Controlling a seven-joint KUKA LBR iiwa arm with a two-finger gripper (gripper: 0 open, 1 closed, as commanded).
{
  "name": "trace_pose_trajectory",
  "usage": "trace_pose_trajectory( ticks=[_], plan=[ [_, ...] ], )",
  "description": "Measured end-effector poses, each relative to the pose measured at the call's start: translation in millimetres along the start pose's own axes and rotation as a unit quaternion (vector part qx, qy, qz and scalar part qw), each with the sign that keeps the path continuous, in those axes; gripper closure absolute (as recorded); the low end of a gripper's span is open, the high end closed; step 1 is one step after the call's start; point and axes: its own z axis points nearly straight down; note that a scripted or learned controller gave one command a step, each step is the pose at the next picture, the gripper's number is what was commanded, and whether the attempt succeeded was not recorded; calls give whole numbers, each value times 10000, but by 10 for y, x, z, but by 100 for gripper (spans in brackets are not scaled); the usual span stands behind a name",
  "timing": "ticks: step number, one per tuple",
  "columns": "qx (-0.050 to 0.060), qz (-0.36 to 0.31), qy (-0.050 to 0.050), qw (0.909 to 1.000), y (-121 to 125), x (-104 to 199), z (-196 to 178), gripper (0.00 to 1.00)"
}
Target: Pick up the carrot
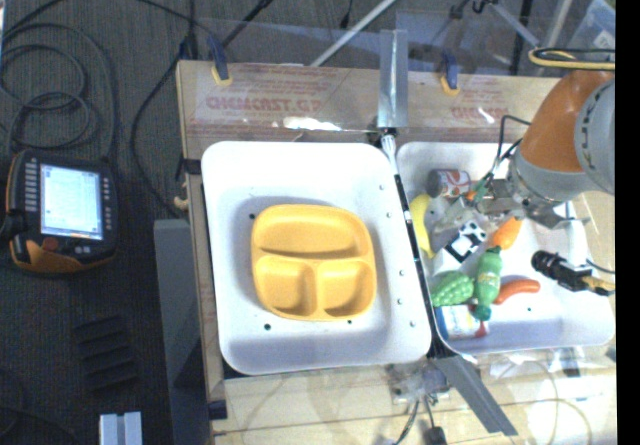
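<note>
Right bin (572, 321): cluttered. The carrot (506, 231) lies tilted about mid-bin, toward the far edge. It is a short bright-orange piece, and we take it for the task's thing.

Nearer the front edge lies a redder orange piece (520, 287), which could be confused with it. We judge it a different item, with some doubt.

The gripper (487, 195) is low over the right bin, just beyond the carrot on its far side, very near or touching it. We cannot tell whether the gripper is spread or closed, because the parts there blur together. Nothing shows the carrot lifted or clamped.

Neighbours:
- a long green piece (488, 278), just in front of the carrot
- a knobbly green piece (450, 286), toward the bin's left edge
- a black-and-white cube (462, 241), just left of the carrot
- a can (450, 181), near the far-left corner
- a yellow item (420, 223), against the left wall

Left bin (230, 233): holds a yellow divided tray (312, 261) at centre, which has no part in this task.

Progress, as we judge it: the approach is done or nearly so, and the tool is on target. The grasp is unconfirmed. What remains is to close on the carrot and raise it clear of the bin. Crowding from the cube and the green piece may spoil the grip.
</note>
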Motion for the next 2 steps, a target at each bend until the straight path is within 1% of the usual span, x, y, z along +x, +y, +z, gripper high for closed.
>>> trace_pose_trajectory(
  ticks=[2],
  plan=[
    [0,0,0,10000,0,0,0,0]
  ],
)
